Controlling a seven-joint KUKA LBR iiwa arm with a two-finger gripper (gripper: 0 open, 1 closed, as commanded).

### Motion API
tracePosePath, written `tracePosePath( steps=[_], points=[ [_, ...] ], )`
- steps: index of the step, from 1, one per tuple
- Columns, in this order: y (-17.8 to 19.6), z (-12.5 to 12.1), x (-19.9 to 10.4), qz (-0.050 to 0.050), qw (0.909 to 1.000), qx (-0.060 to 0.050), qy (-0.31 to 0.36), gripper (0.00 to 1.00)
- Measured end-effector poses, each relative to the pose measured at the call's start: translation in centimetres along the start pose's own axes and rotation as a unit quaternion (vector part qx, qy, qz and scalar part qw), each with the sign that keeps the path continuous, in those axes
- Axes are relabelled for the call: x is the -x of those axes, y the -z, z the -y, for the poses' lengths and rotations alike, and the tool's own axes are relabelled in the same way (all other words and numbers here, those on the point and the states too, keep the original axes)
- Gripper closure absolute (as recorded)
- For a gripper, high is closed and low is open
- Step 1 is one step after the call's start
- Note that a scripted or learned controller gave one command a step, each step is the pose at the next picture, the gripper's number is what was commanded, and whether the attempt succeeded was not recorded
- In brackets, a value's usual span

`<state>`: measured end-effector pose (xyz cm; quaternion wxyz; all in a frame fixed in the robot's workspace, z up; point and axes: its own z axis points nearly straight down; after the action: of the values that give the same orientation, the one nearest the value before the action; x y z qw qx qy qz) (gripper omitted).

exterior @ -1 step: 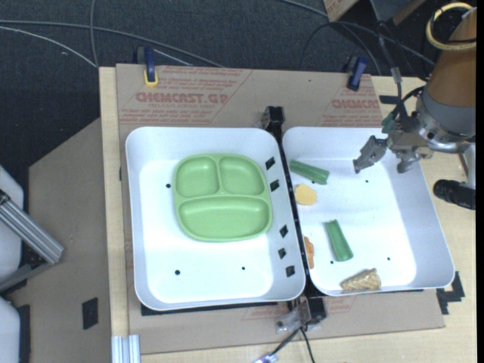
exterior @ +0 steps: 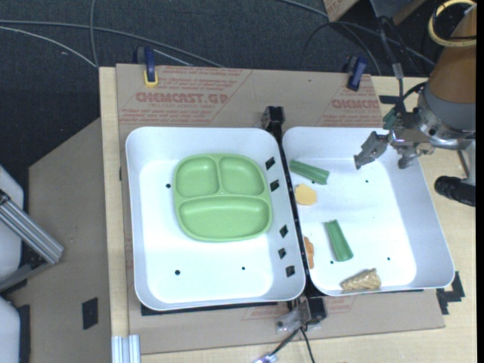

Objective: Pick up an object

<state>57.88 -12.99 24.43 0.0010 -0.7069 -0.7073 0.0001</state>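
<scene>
My gripper hangs over the far part of the right bin, open, with nothing between its fingers. Left of it, near the divider, lies a green stick, and just in front of that a small yellow round piece. A second green stick rests in the middle of the bin. At the bin's front edge lies a tan crumbly piece. A small orange piece lies against the divider.
The left bin holds a green divided plate. Black clips join the bins at the divider. Blue clamps hold the cardboard base at the back. The arm's orange band rises at the right.
</scene>
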Motion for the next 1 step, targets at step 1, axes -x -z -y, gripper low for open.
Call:
tracePosePath(
  steps=[1],
  points=[
    [-4.56,0.82,0.01,-0.001,1.0,-0.003,-0.001,0.0]
  ],
)
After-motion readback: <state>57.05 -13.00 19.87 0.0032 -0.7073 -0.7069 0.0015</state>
